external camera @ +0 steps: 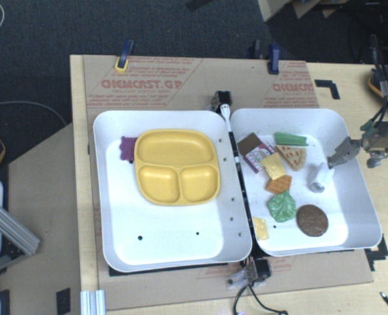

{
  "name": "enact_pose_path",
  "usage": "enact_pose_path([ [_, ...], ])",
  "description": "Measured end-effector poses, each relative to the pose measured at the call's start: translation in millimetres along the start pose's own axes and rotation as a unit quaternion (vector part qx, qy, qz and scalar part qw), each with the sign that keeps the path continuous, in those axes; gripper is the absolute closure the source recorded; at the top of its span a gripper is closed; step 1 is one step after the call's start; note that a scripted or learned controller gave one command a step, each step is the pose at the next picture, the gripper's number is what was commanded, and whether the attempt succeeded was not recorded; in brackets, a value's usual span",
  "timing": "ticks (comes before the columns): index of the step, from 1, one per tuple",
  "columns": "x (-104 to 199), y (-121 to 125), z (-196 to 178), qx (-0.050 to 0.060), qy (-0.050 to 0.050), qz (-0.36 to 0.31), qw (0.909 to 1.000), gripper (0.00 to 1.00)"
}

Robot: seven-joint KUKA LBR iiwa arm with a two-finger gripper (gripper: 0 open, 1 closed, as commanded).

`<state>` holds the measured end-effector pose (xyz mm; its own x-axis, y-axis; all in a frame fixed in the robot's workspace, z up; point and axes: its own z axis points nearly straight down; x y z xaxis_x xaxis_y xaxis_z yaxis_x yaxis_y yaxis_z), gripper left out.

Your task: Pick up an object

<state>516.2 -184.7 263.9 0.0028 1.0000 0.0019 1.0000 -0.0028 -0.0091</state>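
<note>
Hovering over the right bin's far right side, the gripper sits above bare white floor; whether it's open or closed, can't tell, and nothing visibly sits in it; toy food is piled to its left: a green stick, pizza slice, cheese block, waffle piece, lettuce leaf and brown cookie; the left bin holds a yellow divided plate with something purple tucked beside it; both sit on the counter.

Yellow tray, purple scrap, white bins, green leaf, brown disc, orange waffle.
</note>
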Motion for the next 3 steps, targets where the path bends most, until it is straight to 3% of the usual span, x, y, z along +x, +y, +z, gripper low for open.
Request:
enact_pose_path([
  [1,0.2,1.9,-4.8,-0.005,-0.001,-0.001,1.0000,0.00],
  [3,11.5,6.3,91.0,-0.001,0.001,-0.001,1.0000,0.00],
])
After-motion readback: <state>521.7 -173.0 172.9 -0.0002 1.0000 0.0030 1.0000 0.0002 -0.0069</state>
